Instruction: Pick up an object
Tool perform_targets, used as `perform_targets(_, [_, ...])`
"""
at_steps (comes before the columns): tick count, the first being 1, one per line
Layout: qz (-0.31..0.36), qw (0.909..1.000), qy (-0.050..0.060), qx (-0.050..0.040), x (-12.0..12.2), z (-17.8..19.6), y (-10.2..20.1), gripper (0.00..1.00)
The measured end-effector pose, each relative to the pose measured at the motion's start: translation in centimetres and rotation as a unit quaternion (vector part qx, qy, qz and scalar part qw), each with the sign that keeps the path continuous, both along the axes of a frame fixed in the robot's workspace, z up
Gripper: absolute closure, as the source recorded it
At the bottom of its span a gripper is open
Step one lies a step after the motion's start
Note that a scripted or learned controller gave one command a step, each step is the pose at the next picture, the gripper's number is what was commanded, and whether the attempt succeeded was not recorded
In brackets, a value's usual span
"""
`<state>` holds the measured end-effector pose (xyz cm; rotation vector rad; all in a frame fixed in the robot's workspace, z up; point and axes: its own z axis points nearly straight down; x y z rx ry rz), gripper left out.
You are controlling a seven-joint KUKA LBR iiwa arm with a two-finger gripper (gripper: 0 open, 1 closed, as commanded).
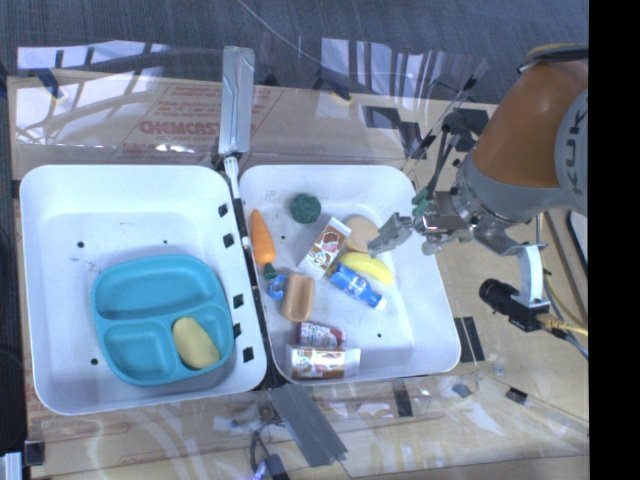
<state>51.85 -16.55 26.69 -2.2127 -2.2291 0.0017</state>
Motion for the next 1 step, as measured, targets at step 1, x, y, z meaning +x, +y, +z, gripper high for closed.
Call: perform_targets(1, [-0.022, 0.9998, -0.001, 0.0002, 0.74, -17.48, 1.49, 0.00])
